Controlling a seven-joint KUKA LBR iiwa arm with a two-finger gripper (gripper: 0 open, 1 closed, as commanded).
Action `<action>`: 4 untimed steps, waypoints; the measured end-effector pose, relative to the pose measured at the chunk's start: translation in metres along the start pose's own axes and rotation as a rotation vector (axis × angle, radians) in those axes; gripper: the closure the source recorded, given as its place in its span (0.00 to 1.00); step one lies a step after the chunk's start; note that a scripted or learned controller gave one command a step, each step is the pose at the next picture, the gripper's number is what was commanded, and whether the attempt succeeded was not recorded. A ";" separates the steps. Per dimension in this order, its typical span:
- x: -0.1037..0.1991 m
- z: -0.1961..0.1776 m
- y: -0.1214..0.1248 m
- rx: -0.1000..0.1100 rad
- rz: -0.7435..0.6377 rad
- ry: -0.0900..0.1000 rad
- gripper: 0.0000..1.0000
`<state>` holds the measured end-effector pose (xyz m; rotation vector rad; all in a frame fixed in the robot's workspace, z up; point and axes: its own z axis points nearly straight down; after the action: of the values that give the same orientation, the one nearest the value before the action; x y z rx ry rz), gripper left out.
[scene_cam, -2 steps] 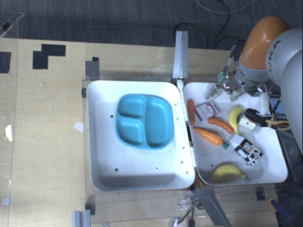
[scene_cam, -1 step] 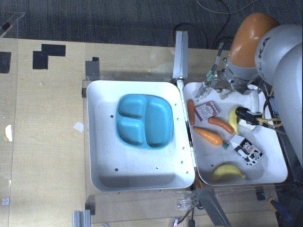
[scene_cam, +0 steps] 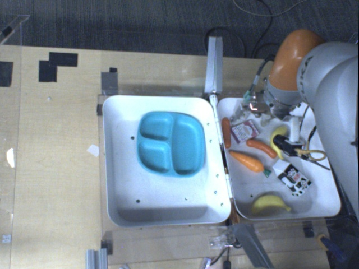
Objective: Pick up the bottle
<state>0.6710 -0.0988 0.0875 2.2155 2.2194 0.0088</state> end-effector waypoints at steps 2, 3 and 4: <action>0.085 -0.107 -0.014 0.004 0.279 0.000 0.00; 0.086 -0.119 -0.013 -0.002 0.271 0.001 1.00; 0.017 -0.014 -0.046 -0.003 0.600 0.000 1.00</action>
<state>0.6253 -0.0822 0.1010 2.7723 1.4659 0.0143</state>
